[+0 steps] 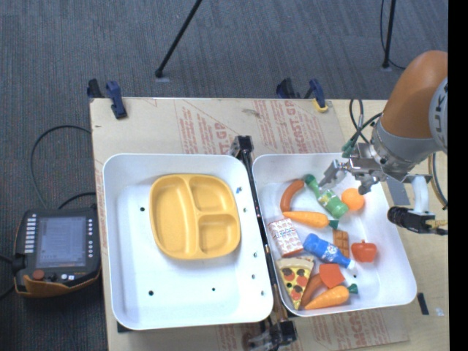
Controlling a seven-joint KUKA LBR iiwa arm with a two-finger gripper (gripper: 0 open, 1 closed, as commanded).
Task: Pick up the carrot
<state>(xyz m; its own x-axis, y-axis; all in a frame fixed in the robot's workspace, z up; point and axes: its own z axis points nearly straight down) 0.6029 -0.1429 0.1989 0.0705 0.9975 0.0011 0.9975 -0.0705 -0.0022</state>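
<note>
Currently jaws (353, 175) hang over the right bin's (398, 269) far side, spread apart, gripping nothing | carrot (307, 219) lies on its side just left of the green bottle (327, 198), untouched | second carrot (329, 297) nearer the front rim, tip partly behind an orange block (330, 275) | arm (413, 112) cut off at right.

The arm (417, 108) enters from the right edge of the frame, its orange band uppermost, wrist angled down and leftward. The gripper (352, 174) sits right of centre, its two fingers (333, 172) spread apart, with nothing between them.
</note>
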